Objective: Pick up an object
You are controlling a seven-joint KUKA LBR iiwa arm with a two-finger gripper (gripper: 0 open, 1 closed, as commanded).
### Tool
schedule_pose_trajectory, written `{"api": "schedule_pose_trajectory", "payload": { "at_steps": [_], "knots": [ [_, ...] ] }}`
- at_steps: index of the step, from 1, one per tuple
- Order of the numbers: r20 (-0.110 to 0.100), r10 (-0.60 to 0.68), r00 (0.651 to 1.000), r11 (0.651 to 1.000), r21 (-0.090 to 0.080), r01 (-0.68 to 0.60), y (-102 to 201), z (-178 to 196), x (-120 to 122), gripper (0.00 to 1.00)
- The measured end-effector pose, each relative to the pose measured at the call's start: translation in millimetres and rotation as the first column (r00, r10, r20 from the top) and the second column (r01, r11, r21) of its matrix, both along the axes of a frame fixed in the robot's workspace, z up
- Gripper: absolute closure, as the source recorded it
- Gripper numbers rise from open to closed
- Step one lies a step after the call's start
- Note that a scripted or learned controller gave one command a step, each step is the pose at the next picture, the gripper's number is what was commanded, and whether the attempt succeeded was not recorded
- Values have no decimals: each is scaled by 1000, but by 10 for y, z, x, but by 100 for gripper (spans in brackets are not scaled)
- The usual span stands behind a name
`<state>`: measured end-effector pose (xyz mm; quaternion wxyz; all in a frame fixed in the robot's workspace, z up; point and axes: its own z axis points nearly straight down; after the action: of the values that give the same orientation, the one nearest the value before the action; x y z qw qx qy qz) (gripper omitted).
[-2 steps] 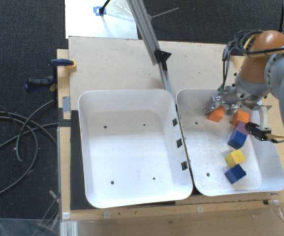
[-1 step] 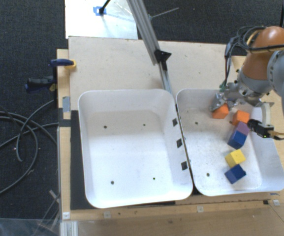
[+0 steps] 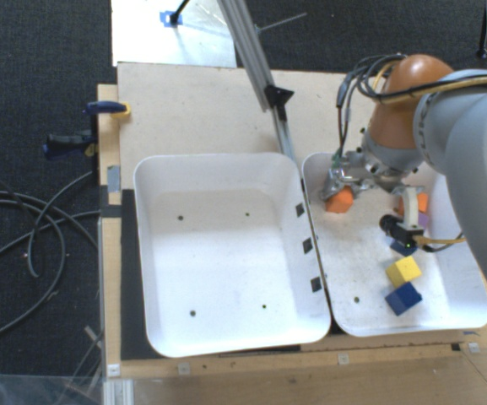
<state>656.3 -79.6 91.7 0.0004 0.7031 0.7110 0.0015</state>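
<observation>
Nearest the camera in the right bin, a dark blue block sat just beside a yellow block, both towards the front right and well apart from the work. Neither needed to be disturbed, and a clean try would leave them where they lay.

Farther back, near the bin's left wall and towards its far corner, was the task's thing: a small orange block. The gripper hung directly over it, its tip touching the block or just above it. Whether the gripper was closed on the block, spread around it or only resting on top could not be told from this slant, because the gripper's own body covered the contact.

Judging from that, the step in hand was the grasp itself. To do it well, the gripper probably needed to:

- sit centred over the block and low enough to take its sides rather than its top edge;
- close squarely, so the block did not squirt towards the nearby wall;
- rise straight up, with no sideways pull before it cleared the floor.

A second orange piece showed beyond, partly hidden by the arm. The left bin played no part.
</observation>
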Motion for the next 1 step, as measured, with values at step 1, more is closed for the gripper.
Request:
{"api": "schedule_pose_trajectory", "payload": {
  "at_steps": [1],
  "knots": [
    [8,2,1000,1000,2,-2,918,1042,188,100]
  ]
}}
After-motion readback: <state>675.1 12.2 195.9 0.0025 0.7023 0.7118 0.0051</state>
